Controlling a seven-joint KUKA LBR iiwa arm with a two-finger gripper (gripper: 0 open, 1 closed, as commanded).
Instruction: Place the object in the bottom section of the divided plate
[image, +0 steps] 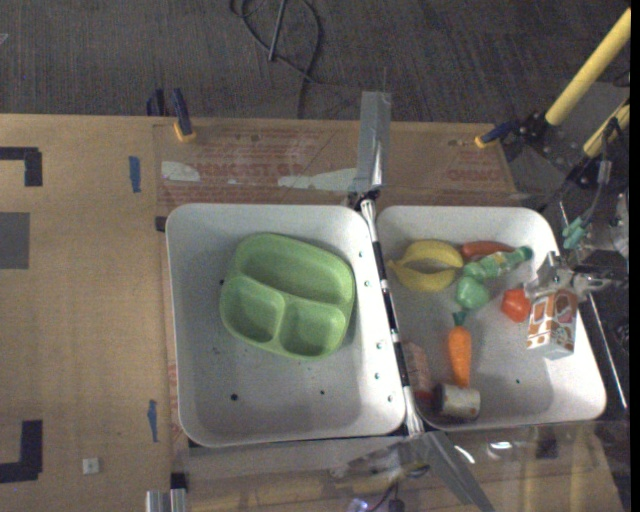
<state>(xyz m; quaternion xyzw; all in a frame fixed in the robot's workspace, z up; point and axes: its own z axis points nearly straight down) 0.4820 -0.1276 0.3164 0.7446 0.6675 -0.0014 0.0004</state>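
Observation:
A green divided plate (288, 294) lies in the left bin (200, 380), with one large section on its far side and two smaller ones on its near side. All three sections look bare. The right bin (570, 395) holds the toys: a yellow banana (429, 265), a green bottle (492, 266), a green pepper (471, 293), a red piece (515, 304), a carrot (459, 355), a can (459, 401) and an orange-and-white carton (552, 323). My gripper (557, 277) sits at the right bin's right side, just over the carton's top. Whether it touches the carton is unclear.
A long red piece (484, 248) lies behind the bottle. A small brown item (415, 366) rests against the wall between the bins. Dark equipment and yellow bars (590, 70) stand beyond the right bin. Bare white floor surrounds the plate in the left bin.

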